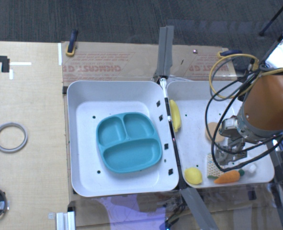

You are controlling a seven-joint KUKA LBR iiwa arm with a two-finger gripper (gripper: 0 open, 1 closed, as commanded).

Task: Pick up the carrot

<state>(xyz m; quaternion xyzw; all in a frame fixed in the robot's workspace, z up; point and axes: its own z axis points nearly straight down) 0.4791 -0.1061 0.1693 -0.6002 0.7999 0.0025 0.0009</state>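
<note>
Orange carrot with a green top, lying flat on the floor of the right bin, near that bin's front wall. Just left of the carrot, touching or nearly touching it, a small speckled block; farther left of the carrot, a yellow lemon in the same front strip. Well back from the carrot and to its left, a yellow banana lying along the divider between the two bins. Above the carrot, back from it, a tan round thing, partly hidden by cables. End effector just above and behind the carrot, wrapped in black cables; impossible to tell whether apart or together. Nothing of the carrot seen between its parts. Grey arm with orange band behind and to the right of the carrot. Far left of the carrot, in the left bin, a blue divided plate. Farther left still, on the tabletop, a grey ring.
</note>
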